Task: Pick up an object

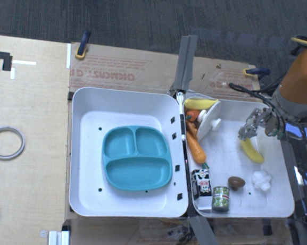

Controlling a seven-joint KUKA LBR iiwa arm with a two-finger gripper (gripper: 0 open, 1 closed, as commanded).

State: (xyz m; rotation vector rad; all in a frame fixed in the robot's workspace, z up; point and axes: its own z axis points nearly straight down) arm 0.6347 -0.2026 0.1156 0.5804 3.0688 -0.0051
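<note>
Camera view: pincer [248, 129] hangs in the right bin [274, 210] just above a banana [252, 151]; whether it is released or clenched, I cannot tell. Left bin [81, 155] holds a blue plate [137, 158].

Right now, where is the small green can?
The green can stands in the right bin, near its front edge, between the black-and-white carton and the brown round object.

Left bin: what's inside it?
The left bin holds one teal divided plate, lying flat near its middle. Whatever sits beneath the plate is covered.
</note>
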